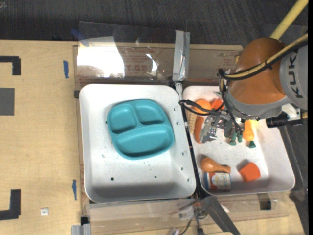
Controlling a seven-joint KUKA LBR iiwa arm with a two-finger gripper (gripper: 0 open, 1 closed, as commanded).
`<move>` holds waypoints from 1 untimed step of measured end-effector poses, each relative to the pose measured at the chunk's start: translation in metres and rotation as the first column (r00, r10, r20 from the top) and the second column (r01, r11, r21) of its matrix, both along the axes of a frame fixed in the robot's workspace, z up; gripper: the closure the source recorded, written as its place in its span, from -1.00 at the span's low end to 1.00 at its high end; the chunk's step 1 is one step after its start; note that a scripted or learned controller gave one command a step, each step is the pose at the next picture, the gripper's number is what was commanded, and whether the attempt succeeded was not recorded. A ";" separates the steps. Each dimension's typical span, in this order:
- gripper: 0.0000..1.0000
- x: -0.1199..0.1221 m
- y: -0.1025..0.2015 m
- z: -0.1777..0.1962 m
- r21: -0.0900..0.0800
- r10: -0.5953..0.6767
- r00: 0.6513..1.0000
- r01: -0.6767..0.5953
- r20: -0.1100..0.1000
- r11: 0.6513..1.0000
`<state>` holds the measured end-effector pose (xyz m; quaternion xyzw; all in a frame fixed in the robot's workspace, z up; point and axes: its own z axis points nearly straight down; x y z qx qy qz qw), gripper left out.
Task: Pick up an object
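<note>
Gripper [213, 129] hovering low over orange carrot-like piece [198, 127] at right bin's [274, 180] ten o'clock; finger state impossible to tell. Best centred over piece, descending straight, avoiding bin divider.

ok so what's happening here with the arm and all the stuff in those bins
A grey KUKA arm with an orange band reaches in from the right, its gripper down over the right bin. That bin holds a jumble of small items: an orange block, a small can, and carrot-like orange pieces. Nothing is visibly between its fingers, so no pick yet. The left bin holds a teal divided plate.
</note>
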<state>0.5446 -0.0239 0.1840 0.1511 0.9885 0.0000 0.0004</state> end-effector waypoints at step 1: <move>1.00 0.056 0.024 0.044 0.001 -0.031 0.999 0.031 0.008 1.000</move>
